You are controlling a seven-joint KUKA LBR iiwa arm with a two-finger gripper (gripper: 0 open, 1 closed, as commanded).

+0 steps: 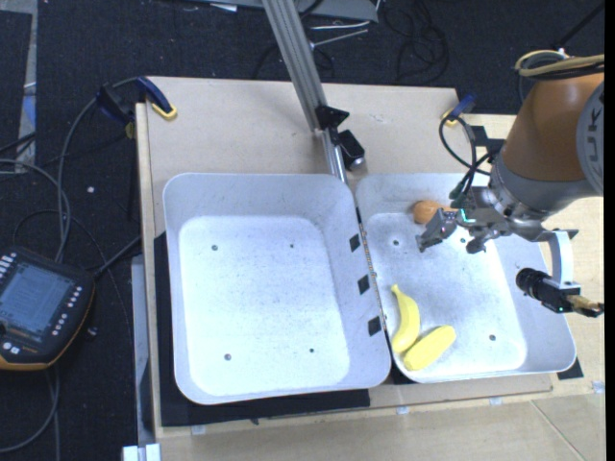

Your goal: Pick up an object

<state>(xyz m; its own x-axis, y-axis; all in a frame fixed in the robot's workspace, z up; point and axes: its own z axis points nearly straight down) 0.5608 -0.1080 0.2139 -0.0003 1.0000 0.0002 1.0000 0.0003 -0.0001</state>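
gripper (452, 233) hovering over right bin (548, 353), upper part, fingers apart, holding nothing; orange object (424, 210) just beside; banana (405, 317) lower centre-right of frame.

I count two white bins (192, 209) under me, one banana (405, 317), one yellow lemon-ish thing (430, 347), and one small orange ball (425, 211).
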